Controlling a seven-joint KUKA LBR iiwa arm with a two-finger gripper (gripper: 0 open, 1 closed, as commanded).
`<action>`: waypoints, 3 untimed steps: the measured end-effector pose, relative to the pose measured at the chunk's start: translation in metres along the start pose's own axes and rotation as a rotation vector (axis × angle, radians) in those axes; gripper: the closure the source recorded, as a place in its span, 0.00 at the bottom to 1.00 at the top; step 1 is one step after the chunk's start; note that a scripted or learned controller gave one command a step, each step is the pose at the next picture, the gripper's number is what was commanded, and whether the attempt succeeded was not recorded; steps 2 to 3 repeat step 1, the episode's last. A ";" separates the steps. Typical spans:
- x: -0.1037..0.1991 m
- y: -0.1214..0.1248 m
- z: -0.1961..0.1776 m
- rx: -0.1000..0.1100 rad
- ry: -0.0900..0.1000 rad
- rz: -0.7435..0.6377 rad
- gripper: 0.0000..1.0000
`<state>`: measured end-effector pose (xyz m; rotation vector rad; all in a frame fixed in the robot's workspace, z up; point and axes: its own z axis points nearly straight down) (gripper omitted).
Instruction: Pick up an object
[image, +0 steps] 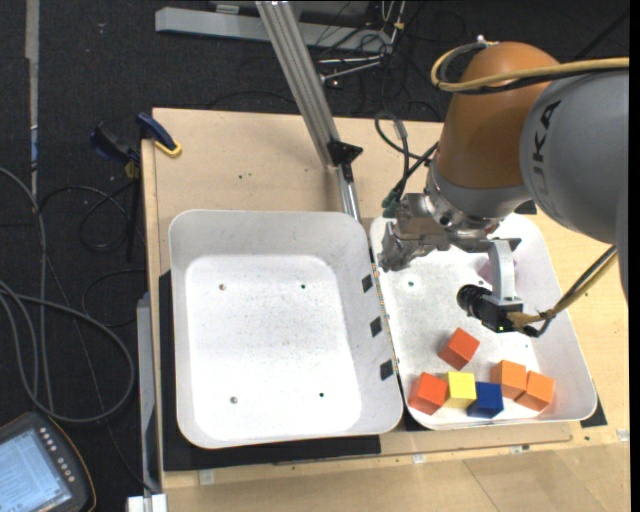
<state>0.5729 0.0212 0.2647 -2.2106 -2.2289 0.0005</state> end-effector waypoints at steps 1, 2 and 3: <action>0.052 -0.013 0.018 0.001 0.000 0.000 1.00; 0.052 -0.013 0.018 0.001 0.000 0.000 1.00; 0.052 -0.013 0.018 0.001 0.000 0.000 1.00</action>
